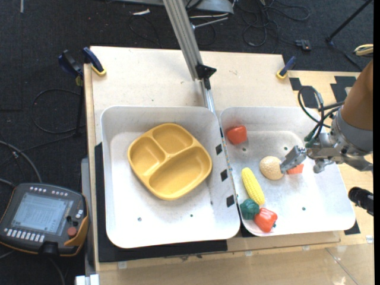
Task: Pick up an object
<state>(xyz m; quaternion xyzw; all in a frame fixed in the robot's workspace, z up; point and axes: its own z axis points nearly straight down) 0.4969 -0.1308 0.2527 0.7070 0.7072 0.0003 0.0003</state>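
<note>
- Overhead, a grey KUKA arm reaches in from the right, its gripper (297, 161) low over the middle of the right bin (332, 215), just beside a small orange-red piece (295, 169) and a beige, roundish object (271, 167).
- One dark finger (293, 157) slants down toward the gap between the beige object and the orange-red piece; the other is not clearly separable from the wrist hardware, so whether the fingers are spread or closed cannot be told, and nothing is seen between them.
- Candidates for the pick sit in the right bin: a red tomato-like toy (236, 134) near the far left corner, a yellow corn cob (253, 184) along the left wall, and a green piece (249, 207) touching a red pepper-like toy (265, 219) at the near left corner.
- In the left bin (119, 218), a yellow divided plate (170, 160) lies toward the centre, well apart from the gripper.
- Judged from this position, the orange-red piece or the beige object is the likely target; the two lie so close together that the fingers may nudge one while closing on the other.
- A clean grasp would call for centring over a single item, descending straight, and closing only once both fingers straddle it; the rounded beige object looks liable to roll away.
</note>
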